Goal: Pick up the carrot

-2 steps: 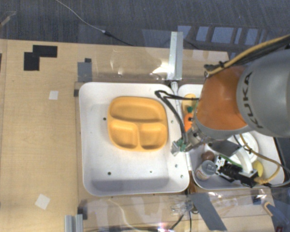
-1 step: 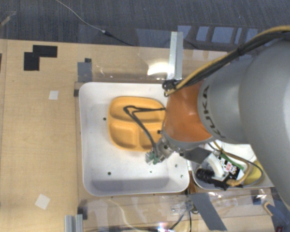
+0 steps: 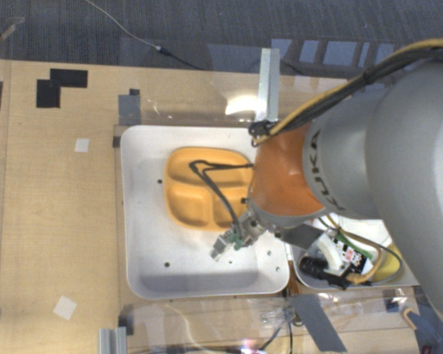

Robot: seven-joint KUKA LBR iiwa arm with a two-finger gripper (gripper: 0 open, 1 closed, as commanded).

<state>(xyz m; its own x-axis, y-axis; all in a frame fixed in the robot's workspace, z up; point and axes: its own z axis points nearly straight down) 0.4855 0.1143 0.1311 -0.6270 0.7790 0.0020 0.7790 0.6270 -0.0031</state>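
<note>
A large yellow-orange moulded lump (image 3: 199, 186) with rounded lobes lies in the middle of the left white bin (image 3: 144, 220). My gripper (image 3: 227, 245) hangs low over the bin floor just off the lump's near right corner, its tip close to the white surface. Nothing shows in its grasp. The orange wrist band (image 3: 284, 175) and grey arm cover the lump's right side and most of the right bin. A thin black cable (image 3: 207, 169) loops across the top of the lump.
In the right bin (image 3: 299, 275) a yellow curved thing (image 3: 385, 268) peeks out below the arm. A metal post (image 3: 269, 83) stands behind the bins. Bare bin floor lies left of and in front of the lump.
</note>
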